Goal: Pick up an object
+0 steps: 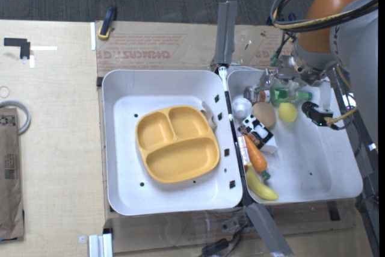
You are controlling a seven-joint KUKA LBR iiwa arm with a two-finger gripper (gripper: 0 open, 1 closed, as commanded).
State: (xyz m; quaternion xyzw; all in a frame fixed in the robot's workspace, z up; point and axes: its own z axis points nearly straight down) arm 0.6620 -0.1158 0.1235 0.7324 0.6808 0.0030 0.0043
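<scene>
Objects for picking are lying in the right bin (337,183), crowded against its left wall and far end: a banana (261,186) nearest the camera, a carrot (255,155) touching it, a black-and-white toy (257,129) beside that, then a brown egg-shaped piece (263,114), a white ball (241,107), a yellow ball (288,112) and a green bottle (283,95) farther back. The left bin (114,147) is holding a yellow divided plate (177,144) alone. The arm is reaching in from the right, and the tool (272,78) is hanging over the far end of the right bin, above the green bottle; whether it is released or clenched cannot be told, since the wrist and cables are hiding its tips. Nothing is seen grasped. Risks, as a judgement: the items are touching one another, so a descent here is likely to land on two at once or nudge a neighbour aside; the round pieces are liable to roll out of a pinch; the bin wall close by is leaving little room.
</scene>
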